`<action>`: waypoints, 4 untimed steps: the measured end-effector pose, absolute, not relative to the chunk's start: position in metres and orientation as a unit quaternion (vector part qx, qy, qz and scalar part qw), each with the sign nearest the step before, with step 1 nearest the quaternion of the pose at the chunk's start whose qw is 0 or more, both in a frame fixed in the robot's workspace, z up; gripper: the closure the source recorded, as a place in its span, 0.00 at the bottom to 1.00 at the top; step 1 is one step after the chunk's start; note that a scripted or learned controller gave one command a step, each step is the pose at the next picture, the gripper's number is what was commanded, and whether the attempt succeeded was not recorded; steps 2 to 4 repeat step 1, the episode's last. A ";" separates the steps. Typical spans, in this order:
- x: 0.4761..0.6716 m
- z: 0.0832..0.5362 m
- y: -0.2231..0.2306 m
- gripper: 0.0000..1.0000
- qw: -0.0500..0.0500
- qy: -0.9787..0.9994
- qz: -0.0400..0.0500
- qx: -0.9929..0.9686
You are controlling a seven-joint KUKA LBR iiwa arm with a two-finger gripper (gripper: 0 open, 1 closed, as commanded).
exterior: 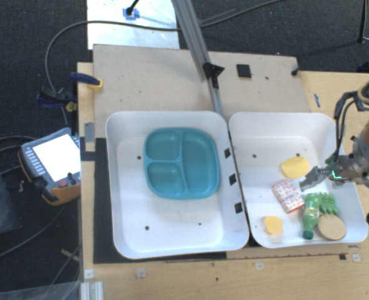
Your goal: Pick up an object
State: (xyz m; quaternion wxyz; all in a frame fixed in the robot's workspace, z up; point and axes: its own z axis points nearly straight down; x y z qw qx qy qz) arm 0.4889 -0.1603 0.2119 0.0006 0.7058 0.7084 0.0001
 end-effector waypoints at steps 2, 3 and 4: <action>0.489 0.212 -0.160 0.00 0.001 0.708 0.000 0.706; 0.489 0.212 -0.160 0.00 0.001 0.708 0.000 0.706; 0.489 0.212 -0.160 0.00 0.001 0.708 0.000 0.706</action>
